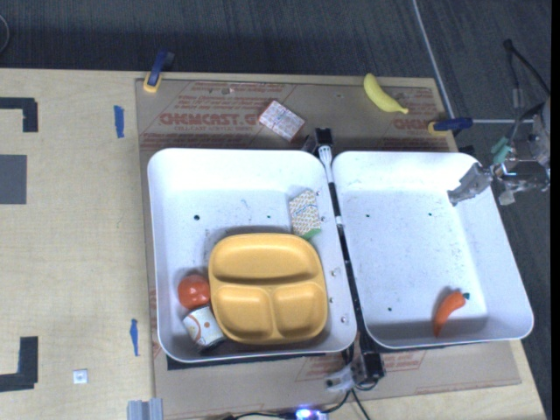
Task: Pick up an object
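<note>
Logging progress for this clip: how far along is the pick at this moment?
Nothing looks picked yet. The gripper sits at the right bin's upper right edge with nothing visible between its fingers. The orange carrot-shaped toy lies in that bin's lower right corner, apart from the gripper. The yellow tray, red ball and other items rest in the left bin. Approach, grasp and lift all remain.

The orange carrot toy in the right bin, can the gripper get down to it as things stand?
Probably yes. The carrot toy lies alone near the front of the right bin, with bare floor around it and nothing on top. The gripper sits at that bin's far right edge.
</note>
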